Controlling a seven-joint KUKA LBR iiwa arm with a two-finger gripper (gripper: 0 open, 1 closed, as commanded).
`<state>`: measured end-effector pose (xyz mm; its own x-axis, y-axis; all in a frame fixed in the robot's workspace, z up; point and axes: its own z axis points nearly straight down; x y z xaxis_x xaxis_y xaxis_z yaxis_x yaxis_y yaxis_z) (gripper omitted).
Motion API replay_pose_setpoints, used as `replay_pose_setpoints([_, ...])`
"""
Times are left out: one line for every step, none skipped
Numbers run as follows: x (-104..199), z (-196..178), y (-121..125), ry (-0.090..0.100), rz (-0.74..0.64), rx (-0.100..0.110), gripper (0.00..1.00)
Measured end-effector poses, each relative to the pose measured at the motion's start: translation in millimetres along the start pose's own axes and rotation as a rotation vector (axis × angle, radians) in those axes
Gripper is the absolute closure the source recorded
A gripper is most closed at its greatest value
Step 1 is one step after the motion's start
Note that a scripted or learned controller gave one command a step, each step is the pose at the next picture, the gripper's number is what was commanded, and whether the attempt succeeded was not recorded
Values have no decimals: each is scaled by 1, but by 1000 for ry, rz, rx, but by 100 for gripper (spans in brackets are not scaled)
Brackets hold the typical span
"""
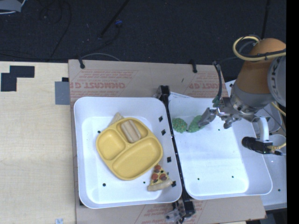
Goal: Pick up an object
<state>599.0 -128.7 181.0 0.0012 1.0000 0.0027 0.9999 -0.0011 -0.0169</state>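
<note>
Camera view, overhead at a slant: two shallow white bins sit side by side on a brown cardboard sheet (pixel 117 80) that carries red printed lettering; the print is mirrored or upside down from here and I cannot read it reliably. The left bin (pixel 88 181) holds a yellow divided plate (pixel 128 150) with three compartments; a tan, sausage-like piece (pixel 131 131) lies in the upper right compartment. A toy pizza slice (pixel 159 178) lies just beside the plate's lower right edge, on the bin floor near the divider between the bins. A pale wedge-shaped piece (pixel 116 118) pokes out from under the plate's upper edge. The right bin (pixel 224 181) holds a green leafy toy (pixel 180 124) near its upper left corner, close to the divider. The arm (pixel 257 73), grey with an orange band, reaches in from the right; the gripper (pixel 204 119) is low over the right bin, its tip touching or overlapping the right end of the green toy. Whether the fingers are apart or together: cannot tell at this resolution. A black cylindrical part (pixel 256 145) sticks out below the wrist.
</note>
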Motion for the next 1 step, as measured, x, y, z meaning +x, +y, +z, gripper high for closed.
replay_pose_setpoints([0,-8,3,-2,-2,-13,0])
